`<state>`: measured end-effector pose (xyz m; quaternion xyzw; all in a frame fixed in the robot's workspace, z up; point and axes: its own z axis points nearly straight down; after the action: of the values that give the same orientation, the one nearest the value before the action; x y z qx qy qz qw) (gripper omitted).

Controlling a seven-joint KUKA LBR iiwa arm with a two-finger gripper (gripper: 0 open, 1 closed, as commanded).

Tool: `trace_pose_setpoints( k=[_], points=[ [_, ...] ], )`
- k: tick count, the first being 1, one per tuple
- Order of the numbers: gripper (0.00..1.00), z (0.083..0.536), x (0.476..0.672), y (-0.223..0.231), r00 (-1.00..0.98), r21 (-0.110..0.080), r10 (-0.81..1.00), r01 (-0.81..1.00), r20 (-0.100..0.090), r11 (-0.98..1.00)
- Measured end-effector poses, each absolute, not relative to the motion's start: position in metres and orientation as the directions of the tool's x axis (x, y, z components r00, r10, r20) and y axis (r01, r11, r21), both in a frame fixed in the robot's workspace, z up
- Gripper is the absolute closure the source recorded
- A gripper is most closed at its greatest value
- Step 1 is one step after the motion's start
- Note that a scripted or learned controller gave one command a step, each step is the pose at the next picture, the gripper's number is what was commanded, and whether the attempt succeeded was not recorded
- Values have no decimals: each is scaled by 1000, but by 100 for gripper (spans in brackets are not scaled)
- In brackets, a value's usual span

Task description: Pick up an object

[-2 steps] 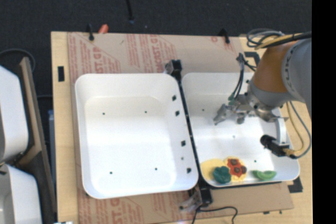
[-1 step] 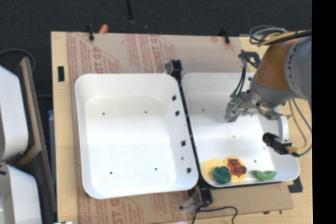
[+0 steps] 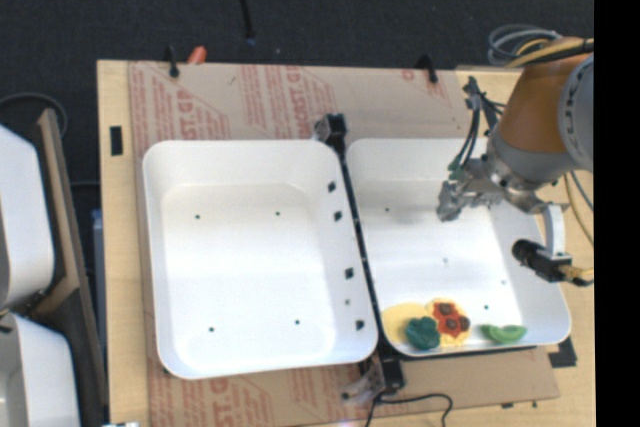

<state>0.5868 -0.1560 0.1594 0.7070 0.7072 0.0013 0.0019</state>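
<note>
Several small objects lie along the near edge of the right bin: a yellow piece, a dark green lump, an orange and red toy and a light green piece. My gripper hangs over the middle of the right bin, well behind those objects. I see nothing between its fingers.
The left bin sits beside the right one, with a black divider between them. Both rest on a cardboard sheet. The orange and grey arm comes in from the right, and a black bracket sticks out near the bin's right wall.
</note>
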Motion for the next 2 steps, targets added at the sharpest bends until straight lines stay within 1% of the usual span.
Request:
trace_pose_setpoints(
  k=[1,2],
  points=[
    [100,202,586,-156,0,4,1000,1000,-1,0],
    [100,265,585,-157,0,6,1000,1000,-1,0]
  ],
)
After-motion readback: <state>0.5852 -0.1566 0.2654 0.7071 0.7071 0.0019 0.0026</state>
